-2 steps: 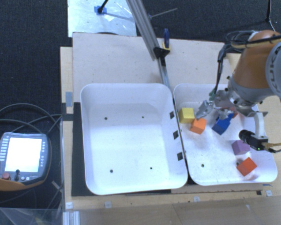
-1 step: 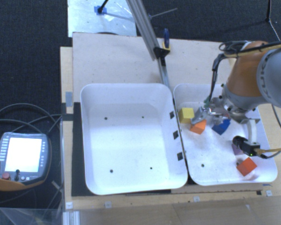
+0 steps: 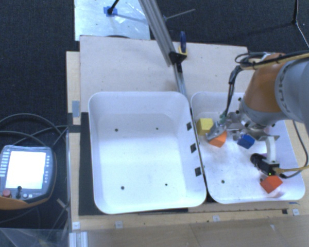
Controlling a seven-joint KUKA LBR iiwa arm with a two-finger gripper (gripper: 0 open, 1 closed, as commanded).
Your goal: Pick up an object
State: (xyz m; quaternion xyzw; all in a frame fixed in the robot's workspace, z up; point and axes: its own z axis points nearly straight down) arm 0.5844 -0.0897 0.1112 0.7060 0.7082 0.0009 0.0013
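Right bin (image 3: 216,192), smooth white plastic w/ rounded rim, holds small cubes: yellow block (image 3: 204,124), orange block (image 3: 217,139), blue block (image 3: 245,141), another orange-red block (image 3: 271,184) nr front edge. Arm bends in from right; gripper (image 3: 222,128) low beside the orange block, grip can't tell. Left bin (image 3: 144,153) roomy.

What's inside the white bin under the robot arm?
The right bin holds a yellow block, two orange blocks and a blue block. The arm covers the rest.
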